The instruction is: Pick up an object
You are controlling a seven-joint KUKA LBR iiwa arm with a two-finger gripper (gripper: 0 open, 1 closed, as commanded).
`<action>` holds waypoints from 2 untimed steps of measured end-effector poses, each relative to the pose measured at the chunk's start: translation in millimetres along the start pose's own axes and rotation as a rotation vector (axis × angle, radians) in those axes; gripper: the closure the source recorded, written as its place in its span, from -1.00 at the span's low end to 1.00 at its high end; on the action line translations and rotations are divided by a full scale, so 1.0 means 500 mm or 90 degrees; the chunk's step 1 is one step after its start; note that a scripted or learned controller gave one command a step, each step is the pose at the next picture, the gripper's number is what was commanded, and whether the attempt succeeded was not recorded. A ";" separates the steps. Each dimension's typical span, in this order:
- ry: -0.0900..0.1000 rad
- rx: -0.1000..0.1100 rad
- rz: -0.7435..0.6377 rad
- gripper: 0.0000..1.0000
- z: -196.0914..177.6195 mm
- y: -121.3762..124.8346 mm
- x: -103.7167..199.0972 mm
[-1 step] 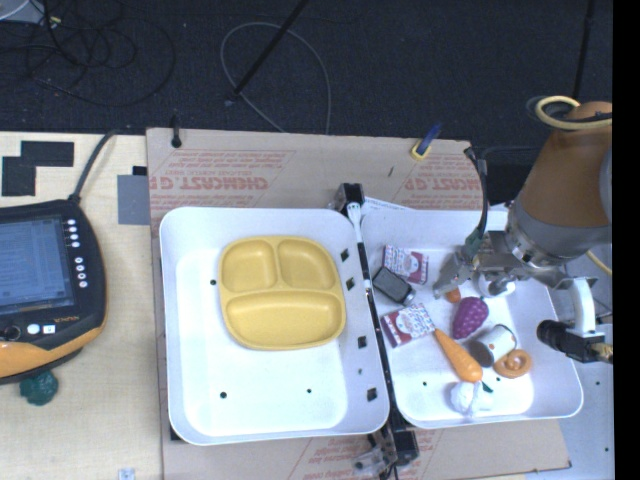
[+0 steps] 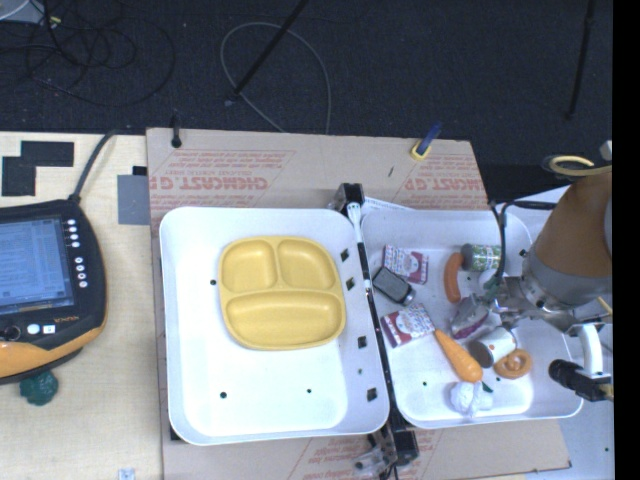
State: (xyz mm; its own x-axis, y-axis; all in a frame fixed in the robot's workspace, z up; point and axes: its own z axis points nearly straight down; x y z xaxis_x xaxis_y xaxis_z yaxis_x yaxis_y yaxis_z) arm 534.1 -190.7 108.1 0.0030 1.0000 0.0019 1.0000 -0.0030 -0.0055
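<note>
Orange carrot (image 2: pixel 457 356) lies beside end effector (image 2: pixel 478 315) low in right bin (image 2: pixel 540 404); grip state unclear; approach step, next: descend, close

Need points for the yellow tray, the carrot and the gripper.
yellow tray (image 2: pixel 283 294), camera view, middle divider ridge
carrot (image 2: pixel 457 357), camera view, mid-body
gripper (image 2: pixel 487 313), camera view, at its tip

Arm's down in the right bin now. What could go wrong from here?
The gripper sits amid crowded items: the toy carrot, the orange ring and a green can lie close together, so it might nudge or grab two at once. The small packets lie flat on the right bin and would likely slip.
</note>
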 end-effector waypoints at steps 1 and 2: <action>0.000 -0.002 -0.002 -1.00 0.041 0.122 0.076; 0.001 0.013 -0.004 -1.00 0.044 0.210 0.074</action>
State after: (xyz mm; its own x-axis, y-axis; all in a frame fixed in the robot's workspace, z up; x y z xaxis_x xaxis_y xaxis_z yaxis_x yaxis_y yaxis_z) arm 639.2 -154.0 85.6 -0.0035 1.0000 0.0042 0.9997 0.0036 -0.0259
